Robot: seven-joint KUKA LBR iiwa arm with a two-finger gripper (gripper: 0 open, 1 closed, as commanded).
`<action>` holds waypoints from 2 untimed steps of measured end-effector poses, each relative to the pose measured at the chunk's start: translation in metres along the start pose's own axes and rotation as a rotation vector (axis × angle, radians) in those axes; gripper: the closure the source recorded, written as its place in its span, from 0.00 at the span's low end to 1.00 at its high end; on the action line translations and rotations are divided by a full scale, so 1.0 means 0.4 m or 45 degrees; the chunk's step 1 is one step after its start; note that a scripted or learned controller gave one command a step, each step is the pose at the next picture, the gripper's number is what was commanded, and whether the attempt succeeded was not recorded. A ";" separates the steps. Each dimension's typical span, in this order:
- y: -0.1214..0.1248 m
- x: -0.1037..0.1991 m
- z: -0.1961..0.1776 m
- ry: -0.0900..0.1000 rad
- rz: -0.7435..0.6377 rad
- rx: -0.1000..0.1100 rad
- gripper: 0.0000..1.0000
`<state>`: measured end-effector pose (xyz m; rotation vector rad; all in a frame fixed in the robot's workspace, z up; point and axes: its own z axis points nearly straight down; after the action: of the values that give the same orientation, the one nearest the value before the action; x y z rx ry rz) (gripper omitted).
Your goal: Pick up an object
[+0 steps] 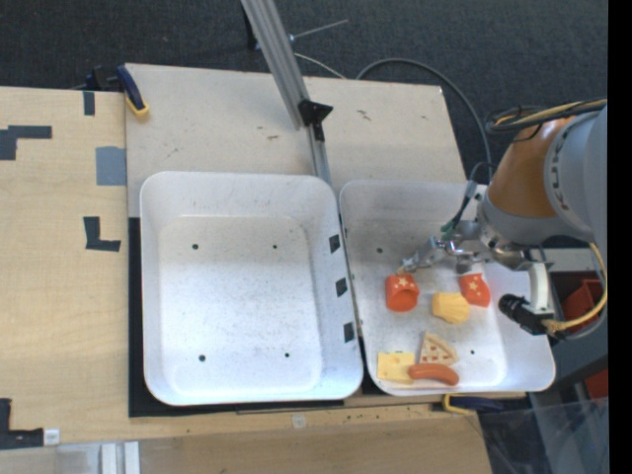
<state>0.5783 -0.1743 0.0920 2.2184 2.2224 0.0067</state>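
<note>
Camera view | pincer [427, 258] state: cannot tell | orange cup [401, 292] just below it: light, rigid, likely slippery; take across its sides

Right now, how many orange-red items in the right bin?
3. One orange-red piece mid-bin, just below the gripper; a second to its right, near the arm; a sausage-shaped one at the front edge. The arm may hide more.
</note>
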 end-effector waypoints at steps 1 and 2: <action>0.002 0.000 -0.030 -0.002 -0.002 -0.003 1.00; 0.002 -0.018 -0.137 -0.003 0.002 0.006 1.00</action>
<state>0.5787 -0.1817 0.1469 2.2213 2.2222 -0.0016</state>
